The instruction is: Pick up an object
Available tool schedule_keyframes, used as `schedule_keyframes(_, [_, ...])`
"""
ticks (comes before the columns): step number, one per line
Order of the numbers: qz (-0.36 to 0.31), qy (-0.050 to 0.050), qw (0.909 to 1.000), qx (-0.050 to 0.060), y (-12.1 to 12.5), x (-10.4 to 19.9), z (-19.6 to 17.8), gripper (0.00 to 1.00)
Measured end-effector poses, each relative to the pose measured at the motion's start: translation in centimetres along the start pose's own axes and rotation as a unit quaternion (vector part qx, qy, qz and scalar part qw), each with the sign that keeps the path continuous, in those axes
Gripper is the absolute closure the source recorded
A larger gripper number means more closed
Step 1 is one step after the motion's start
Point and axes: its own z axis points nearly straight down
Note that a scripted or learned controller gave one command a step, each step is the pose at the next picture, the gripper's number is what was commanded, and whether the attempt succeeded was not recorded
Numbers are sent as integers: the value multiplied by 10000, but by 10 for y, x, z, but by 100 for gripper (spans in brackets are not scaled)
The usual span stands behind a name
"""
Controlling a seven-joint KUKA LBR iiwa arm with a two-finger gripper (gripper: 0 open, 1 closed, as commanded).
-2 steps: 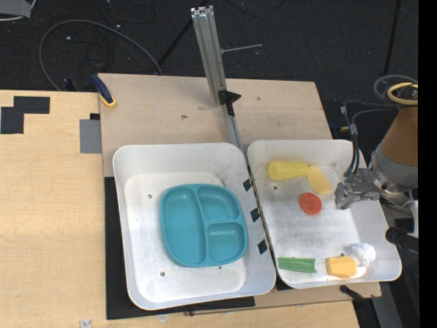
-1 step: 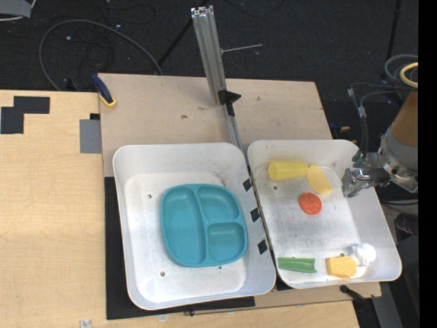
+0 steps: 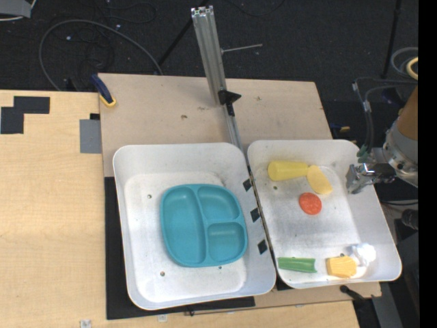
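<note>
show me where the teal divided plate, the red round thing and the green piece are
teal divided plate (image 3: 203, 224), camera view, on the ridge between its compartments.
red round thing (image 3: 311, 203), camera view, on its top.
green piece (image 3: 296, 265), camera view, on its middle.

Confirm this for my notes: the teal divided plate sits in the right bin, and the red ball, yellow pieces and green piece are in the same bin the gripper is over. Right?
Not quite. The camera view shows the teal divided plate in the left bin, not the right. The rest stands: the red ball, yellow pieces and green piece lie in the right bin, with the gripper over its right edge.

Small toys (image 3: 311, 203) in right bin (image 3: 369, 238)
</note>
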Motion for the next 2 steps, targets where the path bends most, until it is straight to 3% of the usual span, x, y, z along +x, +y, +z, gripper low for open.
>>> schedule_keyframes(1, [-14,12,10000,19,2,63,5,100])
schedule_keyframes(2, [-13,13,10000,19,9,106,8,100])
